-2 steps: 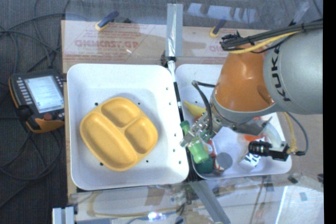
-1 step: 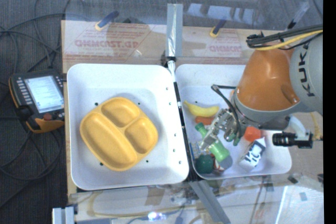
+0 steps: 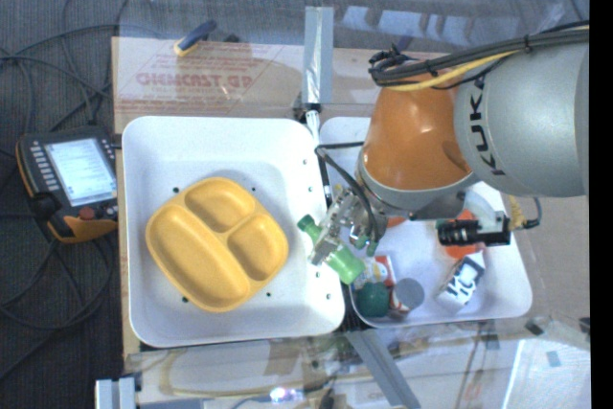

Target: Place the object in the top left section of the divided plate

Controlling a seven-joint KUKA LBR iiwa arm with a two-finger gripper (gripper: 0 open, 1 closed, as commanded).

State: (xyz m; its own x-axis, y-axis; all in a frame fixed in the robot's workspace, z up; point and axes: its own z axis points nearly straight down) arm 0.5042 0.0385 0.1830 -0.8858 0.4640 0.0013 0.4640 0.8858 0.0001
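Gripper (image 3: 337,239) jaws pinched the green bottle (image 3: 330,249) mid-body near the yellow plate (image 3: 216,242); it looked light, rigid, slippery plastic.

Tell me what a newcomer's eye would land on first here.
The yellow divided plate stands out, lying bare in the left white bin. Next comes the big grey and orange arm over the right bin, its gripper at the bins' shared edge beside a green bottle.
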